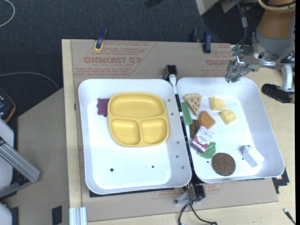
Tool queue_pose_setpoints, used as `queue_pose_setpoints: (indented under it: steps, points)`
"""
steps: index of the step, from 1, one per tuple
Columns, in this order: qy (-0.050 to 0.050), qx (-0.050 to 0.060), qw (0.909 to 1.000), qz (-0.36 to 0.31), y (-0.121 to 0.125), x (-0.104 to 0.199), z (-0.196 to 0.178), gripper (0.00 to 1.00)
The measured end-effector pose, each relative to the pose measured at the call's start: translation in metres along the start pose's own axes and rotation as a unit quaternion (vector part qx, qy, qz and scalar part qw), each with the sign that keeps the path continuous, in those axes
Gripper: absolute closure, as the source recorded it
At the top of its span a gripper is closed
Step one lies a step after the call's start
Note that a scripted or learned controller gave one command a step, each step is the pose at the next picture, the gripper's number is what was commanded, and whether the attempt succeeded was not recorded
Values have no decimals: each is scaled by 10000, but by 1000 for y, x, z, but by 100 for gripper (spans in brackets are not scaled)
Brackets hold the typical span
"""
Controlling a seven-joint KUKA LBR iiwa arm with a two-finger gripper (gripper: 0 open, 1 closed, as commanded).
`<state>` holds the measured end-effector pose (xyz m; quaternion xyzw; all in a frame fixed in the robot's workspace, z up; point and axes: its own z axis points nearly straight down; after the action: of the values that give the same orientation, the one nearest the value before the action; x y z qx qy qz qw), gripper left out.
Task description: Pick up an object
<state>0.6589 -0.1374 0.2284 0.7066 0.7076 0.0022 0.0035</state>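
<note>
We see the gripper (233,75) above the far edge of the right bin (268,125); we cannot tell how its jaws stand. In that bin, below the gripper, lie cheese cubes (222,109), a cracker (206,120) and a cookie (223,164).

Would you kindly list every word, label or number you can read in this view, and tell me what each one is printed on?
"CHEMCAST GP" in red, on the brown paper-covered board under the bins, above the left bin.
A second red print on the same board above the right bin: cut off and too blurred to read.
Small pink and white packet in the right bin: printed, but too small to read.
</note>
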Motion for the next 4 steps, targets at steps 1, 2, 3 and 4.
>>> queue_pose_setpoints:
  steps: [1,2,3,4]
  points:
    - [21,48,10000,-17,-2,46,6,100]
    - [23,49,10000,-18,-12,90,2,100]
    - [22,30,10000,-22,-13,141,-6,100]
    - [25,50,10000,-23,-24,194,-10,100]
